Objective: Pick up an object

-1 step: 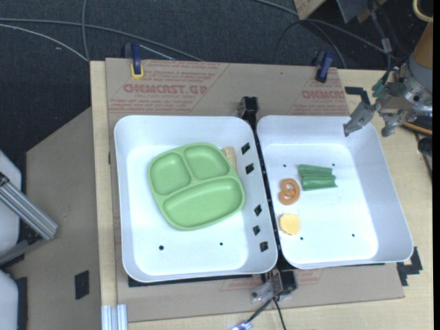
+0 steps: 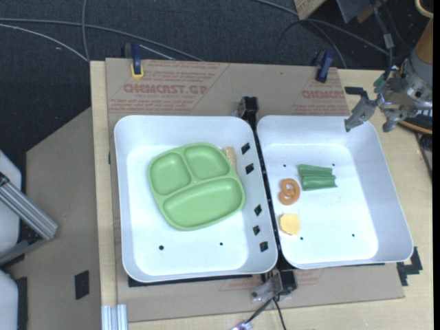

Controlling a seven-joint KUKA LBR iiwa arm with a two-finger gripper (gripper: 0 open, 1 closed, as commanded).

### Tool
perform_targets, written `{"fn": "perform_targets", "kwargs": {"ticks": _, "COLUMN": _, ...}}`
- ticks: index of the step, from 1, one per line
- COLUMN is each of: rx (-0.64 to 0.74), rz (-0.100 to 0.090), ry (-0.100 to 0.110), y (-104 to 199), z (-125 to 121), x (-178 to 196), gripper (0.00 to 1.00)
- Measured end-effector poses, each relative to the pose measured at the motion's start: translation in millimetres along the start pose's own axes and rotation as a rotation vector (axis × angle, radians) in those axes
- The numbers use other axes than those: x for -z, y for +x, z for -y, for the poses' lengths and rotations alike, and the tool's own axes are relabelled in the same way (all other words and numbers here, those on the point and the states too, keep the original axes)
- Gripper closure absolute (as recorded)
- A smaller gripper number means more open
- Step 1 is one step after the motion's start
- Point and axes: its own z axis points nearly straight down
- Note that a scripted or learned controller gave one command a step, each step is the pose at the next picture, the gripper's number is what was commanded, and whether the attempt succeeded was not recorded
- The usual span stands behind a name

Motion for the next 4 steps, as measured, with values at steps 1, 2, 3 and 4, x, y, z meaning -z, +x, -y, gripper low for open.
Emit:
{"fn": "perform_targets", "kwargs": {"ticks": 1, "rx": -0.001, "rz": -0.002, "ry": 0.006, "y": -1.7, "z": 1.1, "x": -63.0, "gripper": 0.0}}
{"fn": "perform_targets", "kwargs": {"ticks": 2, "rx": 0.001, "rz": -0.002, "ry": 0.007, "y": 0.3, "z": -3.5, "x": -125.1, "gripper": 0.0}}
{"fn": "perform_targets", "kwargs": {"ticks": 3, "rx": 0.0, "rz": -0.002, "ry": 0.006, "y": 1.4, "z": -2.8, "x": -170.5, "gripper": 0.0}}
{"fn": "perform_targets", "kwargs": {"ticks": 4, "rx": 0.001, "rz": -0.001, "ry": -0.002, "y": 1.2, "z": -5.1, "x": -155.5, "gripper": 1.0}}
